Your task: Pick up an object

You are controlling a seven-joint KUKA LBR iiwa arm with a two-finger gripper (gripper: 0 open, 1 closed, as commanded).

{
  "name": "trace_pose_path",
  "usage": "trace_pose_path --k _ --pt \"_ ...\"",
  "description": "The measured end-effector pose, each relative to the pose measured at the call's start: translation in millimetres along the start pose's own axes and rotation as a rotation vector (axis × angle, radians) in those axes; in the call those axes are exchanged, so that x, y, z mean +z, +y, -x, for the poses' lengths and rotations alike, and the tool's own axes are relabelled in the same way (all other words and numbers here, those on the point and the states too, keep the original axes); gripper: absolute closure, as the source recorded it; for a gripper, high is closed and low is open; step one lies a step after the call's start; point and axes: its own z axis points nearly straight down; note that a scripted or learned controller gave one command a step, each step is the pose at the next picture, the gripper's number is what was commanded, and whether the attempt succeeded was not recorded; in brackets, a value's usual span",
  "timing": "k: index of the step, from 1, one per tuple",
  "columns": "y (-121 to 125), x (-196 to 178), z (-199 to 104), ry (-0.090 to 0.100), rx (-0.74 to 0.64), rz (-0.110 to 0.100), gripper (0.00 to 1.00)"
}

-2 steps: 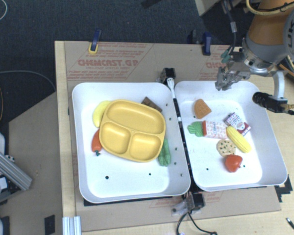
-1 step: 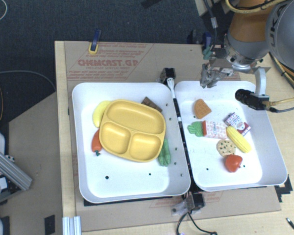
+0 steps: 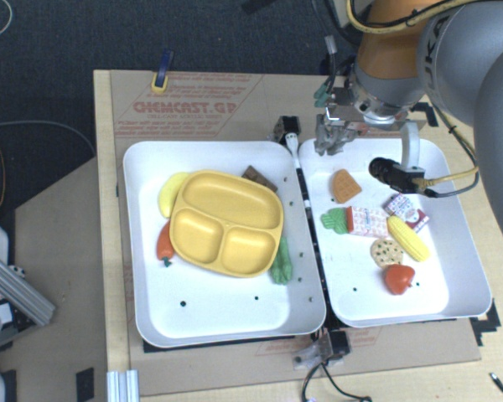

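Note:
My gripper (image 3: 330, 145) hangs over the far left corner of the right bin (image 3: 453, 300), above the toy food and apart from it. Nothing shows between its fingers. In the right bin lie an orange bread-like piece (image 3: 345, 185), a green and red-white strawberry-like piece (image 3: 352, 220), a small red-white packet (image 3: 406, 209), a yellow corn cob (image 3: 407, 237), a cookie (image 3: 385, 251) and a red tomato (image 3: 400, 279).
The left bin (image 3: 226, 316) holds a yellow divided tray (image 3: 226, 223) lying over a yellow piece (image 3: 171, 193), a red-orange pepper (image 3: 164, 244), a green vegetable (image 3: 281, 265) and a brown item (image 3: 256, 177). A black cable plug (image 3: 394, 174) hangs beside the arm.

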Motion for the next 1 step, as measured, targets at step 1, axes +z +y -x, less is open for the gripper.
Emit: trace_pose_path --k 1 --pt "-1.7 -14.1 -22.4 -0.001 0.002 0.006 1.00"
